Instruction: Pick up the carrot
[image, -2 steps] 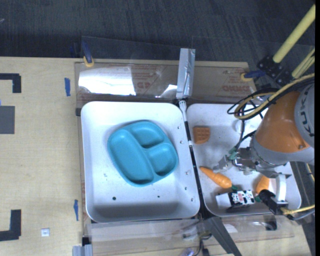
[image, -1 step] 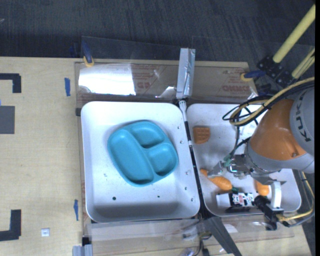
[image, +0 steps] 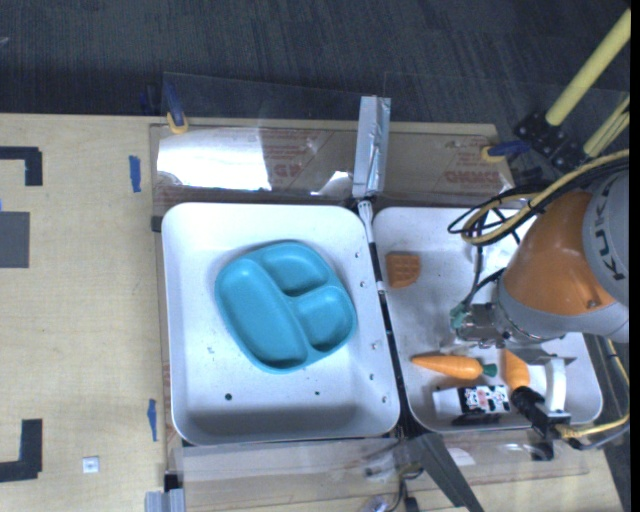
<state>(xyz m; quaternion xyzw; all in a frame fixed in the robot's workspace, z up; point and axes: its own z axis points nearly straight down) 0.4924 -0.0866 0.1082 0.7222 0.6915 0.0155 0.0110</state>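
Though arm crowds rt bin's edge, carrot (image: 449, 367) lies free; jaws' state unclear

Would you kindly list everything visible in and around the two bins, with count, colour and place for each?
bins: two, white, side by side on the bench; left bin, right bin
divided plate: one, light blue, three compartments, middle of the left bin
carrot: one, orange with a green stem end, lying near the front of the right bin
second orange piece: one, just right of the carrot, partly under the arm; cannot tell what it is
tan flat piece: one, orange-brown, back left of the right bin
small carton: one, white with black patches, front of the right bin
arm: one, grey with an orange band, over the right bin
gripper: one, just above the carrot
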